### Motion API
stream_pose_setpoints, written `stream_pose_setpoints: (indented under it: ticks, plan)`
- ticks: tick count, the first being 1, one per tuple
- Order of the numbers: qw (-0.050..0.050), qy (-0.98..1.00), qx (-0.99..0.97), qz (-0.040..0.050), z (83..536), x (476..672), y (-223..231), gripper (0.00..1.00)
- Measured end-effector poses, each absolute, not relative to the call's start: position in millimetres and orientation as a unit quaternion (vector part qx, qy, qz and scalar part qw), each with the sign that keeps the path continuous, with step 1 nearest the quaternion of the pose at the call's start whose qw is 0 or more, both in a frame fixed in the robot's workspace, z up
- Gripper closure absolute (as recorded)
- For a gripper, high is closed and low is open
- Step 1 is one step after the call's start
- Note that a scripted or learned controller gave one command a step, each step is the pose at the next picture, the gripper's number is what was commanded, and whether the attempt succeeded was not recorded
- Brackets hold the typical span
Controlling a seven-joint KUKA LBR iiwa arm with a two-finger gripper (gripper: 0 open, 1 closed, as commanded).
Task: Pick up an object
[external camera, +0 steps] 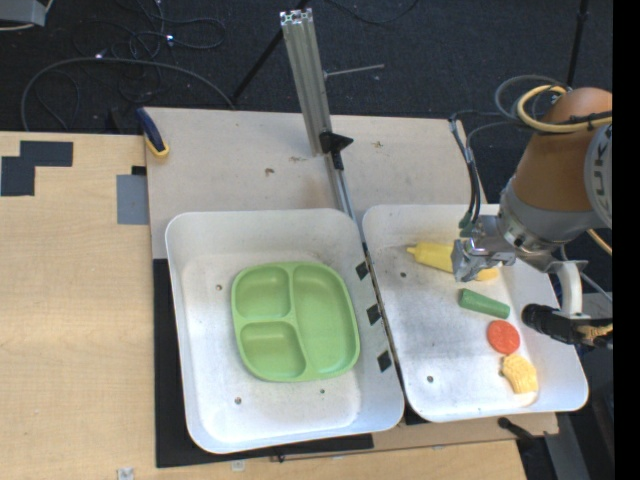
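In the right bin (440, 368) lie a yellow banana-like piece (432, 257), a green cylinder (484, 304), a round red-orange piece (503, 337) and a yellow ridged piece (520, 374). My gripper (470, 264) hangs low over the bin's far part, right at the yellow piece's right end and just above the green cylinder. The gripper body hides the fingertips and part of the yellow piece. Nothing shows between its fingers.
The left bin (200, 368) holds a green divided plate (295, 320). A metal post (312, 88) rises behind the bins, with a black bracket at its foot. Black clips sit along the rim between the bins. Cables hang beside the arm at right.
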State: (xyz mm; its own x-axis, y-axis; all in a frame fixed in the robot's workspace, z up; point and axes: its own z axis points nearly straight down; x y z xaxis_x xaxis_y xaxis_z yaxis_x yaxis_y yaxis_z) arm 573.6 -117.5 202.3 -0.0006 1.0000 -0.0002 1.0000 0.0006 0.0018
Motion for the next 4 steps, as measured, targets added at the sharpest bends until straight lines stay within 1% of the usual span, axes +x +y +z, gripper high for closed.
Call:
stream_pose_setpoints:
  ticks: [1, 2, 3, 4]
  plan:
    - [-0.002, 0.709, 0.705, 0.0001, 211, 569.3, -56, 1.00]
    - [-0.002, 0.709, 0.705, 0.0000, 214, 573.0, 7, 1.00]
    - [-0.001, 0.709, 0.705, -0.0002, 225, 567.2, 56, 1.00]
    - [-0.001, 0.709, 0.705, -0.0005, 226, 561.4, 101, 1.00]
